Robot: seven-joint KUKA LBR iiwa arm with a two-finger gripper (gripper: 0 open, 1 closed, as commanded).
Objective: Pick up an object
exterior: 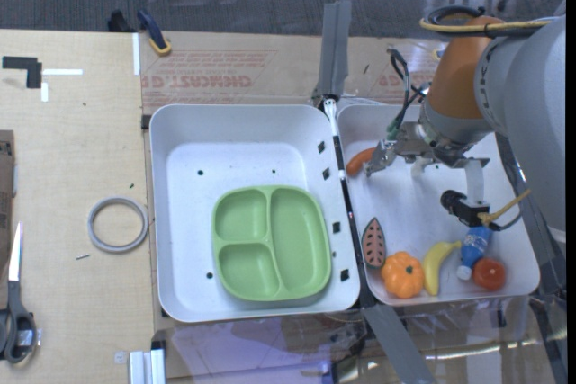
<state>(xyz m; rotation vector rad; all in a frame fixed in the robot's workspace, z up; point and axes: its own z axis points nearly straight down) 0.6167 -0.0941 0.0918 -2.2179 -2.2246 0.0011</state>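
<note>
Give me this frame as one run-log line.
arm: over right bin | claw: low, beside carrot | hold: none seen | right bin: melon slice, pumpkin, banana, bottle, tomato | left bin: green tray

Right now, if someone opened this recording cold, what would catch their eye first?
Probably the green divided plate, alone in the left bin. Next, the grey arm reaching into the right bin, with its gripper low beside an orange carrot at the bin's far left. Along the right bin's near edge lies a bright cluster: watermelon slice, small pumpkin, banana, blue bottle and tomato.
</note>
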